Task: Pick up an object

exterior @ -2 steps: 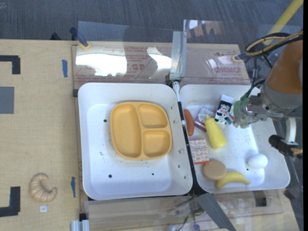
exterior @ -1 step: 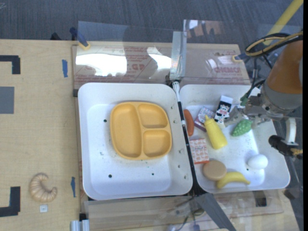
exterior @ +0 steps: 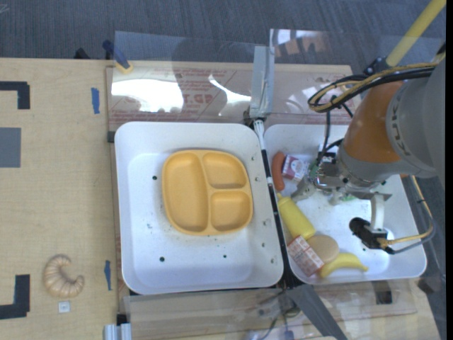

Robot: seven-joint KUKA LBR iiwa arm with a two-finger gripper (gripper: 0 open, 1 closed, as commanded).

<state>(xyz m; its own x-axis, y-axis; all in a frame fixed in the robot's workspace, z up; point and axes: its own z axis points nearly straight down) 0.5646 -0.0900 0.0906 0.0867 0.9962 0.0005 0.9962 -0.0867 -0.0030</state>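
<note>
1. The arm (exterior: 382, 129) comes in from the right of the frame and hangs over the upper half of the right bin (exterior: 400, 259).
2. The end effector (exterior: 320, 185) sits low in that bin, just right of the red packet (exterior: 294, 167). It's seen from above with the wrist partly over it, so I can't tell how far open it is or whether it has hold of anything.
3. The pickable items are all in the right bin, mostly along its left side and bottom edge:
   - The red packet is at the upper left, close to the end effector. I can't tell if they touch.
   - A red sausage-like piece (exterior: 278, 172) lies against the bin's left wall, just left of the packet.
   - A yellow bottle (exterior: 296, 217) lies on its side below those, slanting down to the right.
   - A wrapped packet (exterior: 304, 255) is at the lower left, just below the bottle.
   - A tan round piece (exterior: 326, 246) is right beside the wrapped packet.
   - A banana (exterior: 344, 264) lies at the bottom edge, touching the tan piece.
4. The left bin (exterior: 141, 190) holds a divided yellow plate (exterior: 207, 191), roughly centred, with three compartments.
5. A croissant (exterior: 62, 275) lies on the worktop (exterior: 49, 190) at the lower left of the frame, well apart from both bins.
</note>
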